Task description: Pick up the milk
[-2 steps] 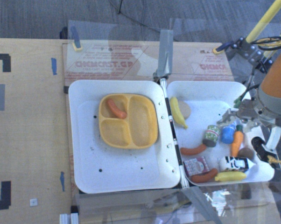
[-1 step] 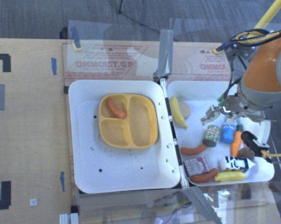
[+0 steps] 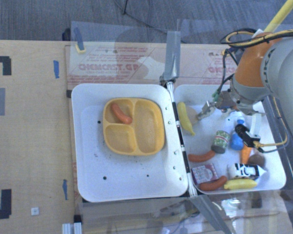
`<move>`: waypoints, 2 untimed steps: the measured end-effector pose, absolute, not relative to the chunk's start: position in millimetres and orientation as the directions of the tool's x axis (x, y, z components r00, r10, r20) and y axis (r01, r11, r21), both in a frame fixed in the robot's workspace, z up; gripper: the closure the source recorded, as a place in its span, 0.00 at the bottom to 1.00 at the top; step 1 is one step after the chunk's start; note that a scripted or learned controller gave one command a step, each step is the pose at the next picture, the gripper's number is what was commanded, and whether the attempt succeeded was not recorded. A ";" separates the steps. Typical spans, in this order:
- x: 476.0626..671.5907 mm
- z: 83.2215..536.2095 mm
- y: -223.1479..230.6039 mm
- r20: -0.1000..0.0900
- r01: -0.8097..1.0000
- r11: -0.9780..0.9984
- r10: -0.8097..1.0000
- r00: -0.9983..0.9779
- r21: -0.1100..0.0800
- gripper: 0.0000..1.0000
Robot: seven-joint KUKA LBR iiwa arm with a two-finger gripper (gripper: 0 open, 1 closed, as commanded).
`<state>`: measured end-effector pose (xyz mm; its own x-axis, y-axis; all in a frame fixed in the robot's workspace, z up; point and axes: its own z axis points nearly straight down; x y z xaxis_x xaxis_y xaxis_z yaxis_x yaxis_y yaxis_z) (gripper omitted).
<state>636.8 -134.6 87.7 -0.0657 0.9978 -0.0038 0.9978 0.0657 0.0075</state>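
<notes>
the gripper (image 3: 204,112) hangs over the upper part of the right bin (image 3: 278,177), and i cannot tell how its jaws stand. the milk (image 3: 246,170), a black and white carton, lies on its side well apart near the bin's lower right corner, just above a banana (image 3: 240,183)
</notes>
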 end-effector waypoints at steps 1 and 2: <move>636.7 87.6 -134.6 -0.004 0.998 0.066 0.998 -0.066 0.007 0.00; 638.6 99.5 -133.6 -0.008 0.997 0.070 0.998 -0.070 0.012 1.00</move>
